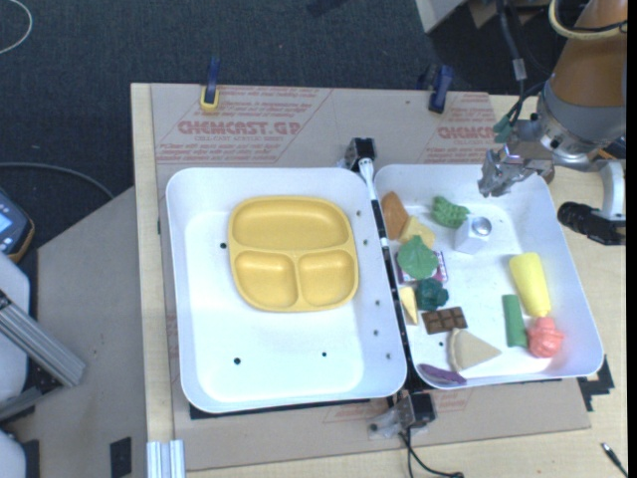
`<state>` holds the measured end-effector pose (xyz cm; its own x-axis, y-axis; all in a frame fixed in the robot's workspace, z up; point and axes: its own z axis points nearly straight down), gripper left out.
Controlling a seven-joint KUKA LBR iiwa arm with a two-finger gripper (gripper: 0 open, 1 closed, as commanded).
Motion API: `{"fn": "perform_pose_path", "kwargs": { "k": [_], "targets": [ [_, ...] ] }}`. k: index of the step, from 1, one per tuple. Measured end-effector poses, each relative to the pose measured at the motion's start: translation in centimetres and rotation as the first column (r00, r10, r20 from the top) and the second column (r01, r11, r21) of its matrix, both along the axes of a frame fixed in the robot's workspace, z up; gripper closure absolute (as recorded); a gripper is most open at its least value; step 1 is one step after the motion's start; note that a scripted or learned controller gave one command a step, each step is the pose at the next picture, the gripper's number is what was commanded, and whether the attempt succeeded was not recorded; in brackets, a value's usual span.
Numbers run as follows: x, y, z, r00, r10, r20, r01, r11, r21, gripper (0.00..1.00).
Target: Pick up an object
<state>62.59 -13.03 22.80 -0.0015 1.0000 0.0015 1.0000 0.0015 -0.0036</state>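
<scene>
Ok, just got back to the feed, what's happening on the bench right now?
The arm's gripper hovers over the far edge of the right bin, with nothing visibly between its jaws. That bin holds a scatter of toy food: a yellow piece, a green stick, a pink piece, a chocolate bar and others. A yellow divided tray sits alone in the left bin.

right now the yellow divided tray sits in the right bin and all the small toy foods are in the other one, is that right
Not quite. The camera view shows the yellow divided tray in the left bin, not the right one. The small toy foods, such as the yellow piece and the chocolate bar, are indeed in the other one, the right bin.
</scene>
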Motion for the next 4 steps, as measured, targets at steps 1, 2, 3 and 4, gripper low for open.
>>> {"fn": "perform_pose_path", "kwargs": {
  "k": [1, 2, 3, 4],
  "targets": [
    [-5.0, 1.1, 0.8, 1.000, -0.003, -0.001, 0.003, 1.000, 0.000, 1.00],
    [-10.1, 2.9, 1.2, 1.000, -0.003, -0.001, 0.003, 1.000, 0.001, 1.00],
    [-14.7, 5.4, 0.5, 1.000, -0.002, -0.003, 0.002, 1.000, 0.001, 1.00],
    [-15.1, 5.4, -0.9, 1.000, -0.003, -0.001, 0.003, 1.000, 0.000, 1.00]
  ]
}}
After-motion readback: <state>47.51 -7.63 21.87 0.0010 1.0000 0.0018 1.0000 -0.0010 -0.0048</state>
